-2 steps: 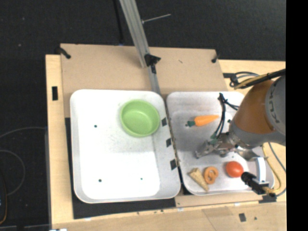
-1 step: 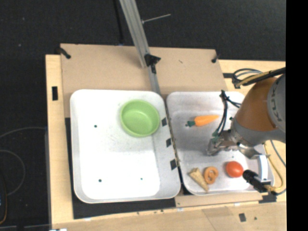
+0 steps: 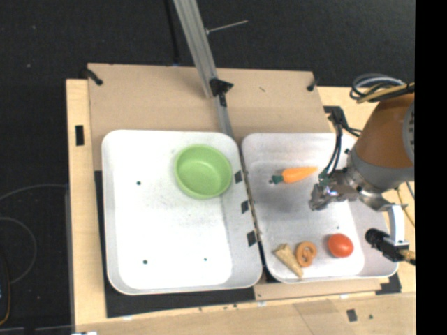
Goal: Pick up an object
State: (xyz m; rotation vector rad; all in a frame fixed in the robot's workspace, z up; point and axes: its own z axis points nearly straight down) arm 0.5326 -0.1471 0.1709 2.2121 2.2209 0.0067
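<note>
Gripper (image 3: 323, 198) hangs low over the right bin (image 3: 279, 155), near that bin's middle, at the end of the grey arm (image 3: 380, 155) with its orange band. The fingers are too small and blurred to read, so I cannot tell whether the jaws are parted or closed, and nothing is seen between them.

Nearest the jaws is the carrot (image 3: 297, 175), lying just up and to the left of them on the same bin's floor, its green end pointing away toward the divider; it looks apart from the fingers, though close. Below the jaws, toward the front edge, lies the red tomato (image 3: 340, 245). Down and to the left of the jaws sit an orange ring-shaped piece (image 3: 305, 252) and, touching it, a pale wedge (image 3: 286, 258), both near the bin's front wall.

Well to the left of the jaws, across the divider, the left bin (image 3: 133, 222) holds a green bowl (image 3: 203, 172), upright, in its upper right part, beside the shared edge.
</note>
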